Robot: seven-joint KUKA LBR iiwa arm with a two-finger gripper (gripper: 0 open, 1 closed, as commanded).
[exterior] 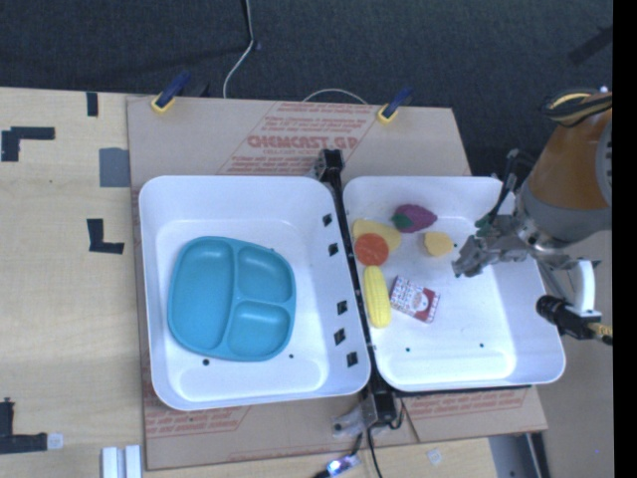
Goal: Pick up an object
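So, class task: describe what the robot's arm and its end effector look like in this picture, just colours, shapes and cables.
The arm is a thick, rounded body, grey at its lower part with a broad orange band above the wrist. A thin dark cable runs along its near side. The end effector is small, dark grey and angular, and looks metallic. A separate black fitting projects below the wrist. No markings are legible.
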